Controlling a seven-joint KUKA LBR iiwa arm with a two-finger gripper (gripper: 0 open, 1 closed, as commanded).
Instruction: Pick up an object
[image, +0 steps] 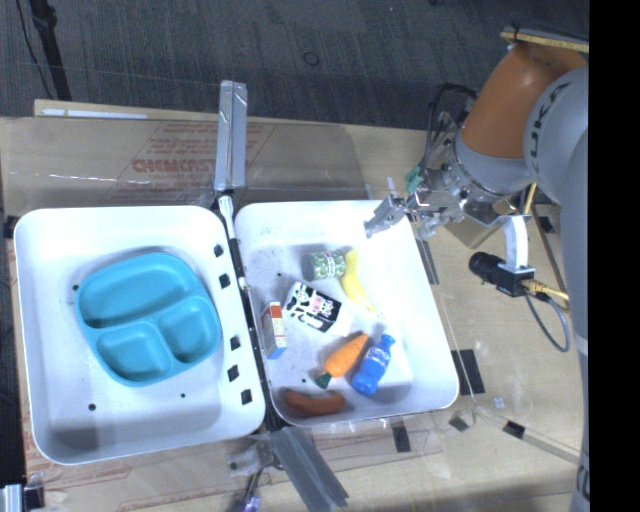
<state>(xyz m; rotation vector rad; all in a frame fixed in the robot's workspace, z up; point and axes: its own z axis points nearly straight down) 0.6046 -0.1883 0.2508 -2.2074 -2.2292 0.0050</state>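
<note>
Bins sit side by side on the tabletop (90, 150) in my one camera view: the left white bin (50, 400) holds only a blue divided plastic tray (148, 316), while the right white bin (432, 330) carries everything I could pick. Clustered toward its near side I see an orange toy carrot (346, 357), a small blue bottle (372, 366) touching it, a brown sausage-shaped piece (315, 402) by the front wall, a yellow banana (353, 279), a green-printed can (327, 264) just beside it, a black-and-white patterned box (313, 306) and a slim red-and-white carton (275, 328). My hand (392, 213) hangs over the far right rim of that bin, above the objects and touching none, so nothing is gripped. I cannot tell whether it is parted or closed. I judge the pick not yet begun; the banana and can lie nearest.
</note>
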